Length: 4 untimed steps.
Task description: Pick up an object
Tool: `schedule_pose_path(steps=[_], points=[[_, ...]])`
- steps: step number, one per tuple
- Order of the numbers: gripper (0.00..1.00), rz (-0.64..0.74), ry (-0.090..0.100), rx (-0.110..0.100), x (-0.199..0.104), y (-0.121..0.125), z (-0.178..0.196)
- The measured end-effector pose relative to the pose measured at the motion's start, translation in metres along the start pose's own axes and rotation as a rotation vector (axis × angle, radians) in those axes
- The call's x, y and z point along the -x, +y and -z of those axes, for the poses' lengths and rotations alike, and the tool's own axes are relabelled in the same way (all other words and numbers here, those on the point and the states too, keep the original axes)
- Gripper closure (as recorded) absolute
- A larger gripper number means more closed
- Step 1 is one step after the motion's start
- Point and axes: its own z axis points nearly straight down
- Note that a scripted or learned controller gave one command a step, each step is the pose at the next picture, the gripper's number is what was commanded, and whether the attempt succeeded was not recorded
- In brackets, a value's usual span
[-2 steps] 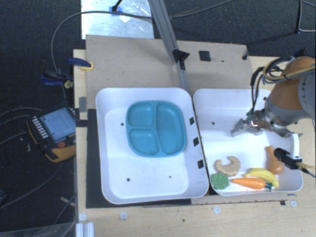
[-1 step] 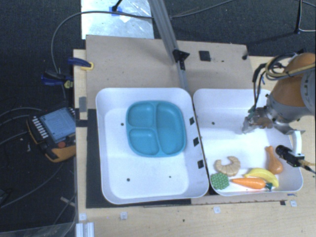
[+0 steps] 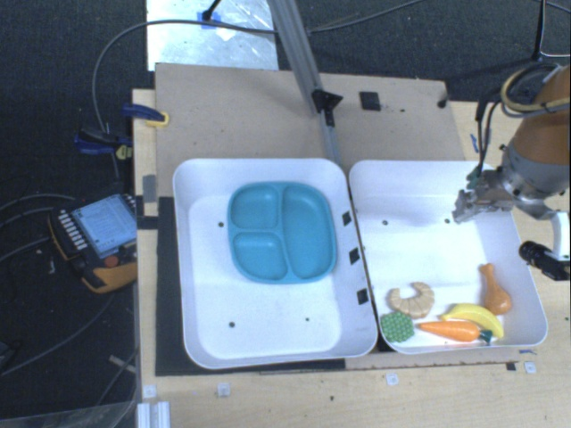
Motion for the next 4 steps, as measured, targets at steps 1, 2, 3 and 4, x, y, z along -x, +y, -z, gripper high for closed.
schedule_pose_path(steps=[1,2,3,4], points=[[1.0,0.001,0.001,-0.001,-0.008,0.001,0.047],[1.0,0.001,0.0,0.0,-0.006,-0.004,0.094],[1.0,0.004,0.002,-0.004,-0.066,0.004,0.092],[1.0,0.004,0.003,-0.004,-0.126,0.012,0.09]])
